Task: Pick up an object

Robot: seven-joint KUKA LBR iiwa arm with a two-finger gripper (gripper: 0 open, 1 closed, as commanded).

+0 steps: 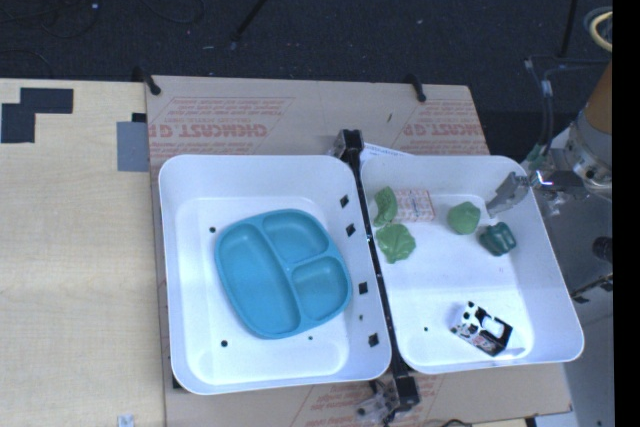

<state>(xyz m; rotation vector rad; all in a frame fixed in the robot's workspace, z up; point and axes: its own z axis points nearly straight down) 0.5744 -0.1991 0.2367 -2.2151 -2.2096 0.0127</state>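
Cardboard is covering the bench (80, 265) under both bins. Relative to the right bin (560, 315): the tool (507, 194) is hovering over its far right corner, finger opening indiscernible; the dark green object (497, 238) is lying inside, just below the tool.

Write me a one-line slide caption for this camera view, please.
Tool at the right bin's far right edge, beside green objects; a blue divided plate lies in the left bin.

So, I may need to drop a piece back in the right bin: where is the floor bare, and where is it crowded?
Right bin: bare floor in the middle, between the green pieces and the black-and-white object. Crowded along the far side, where the gripper hangs by the dark green piece.
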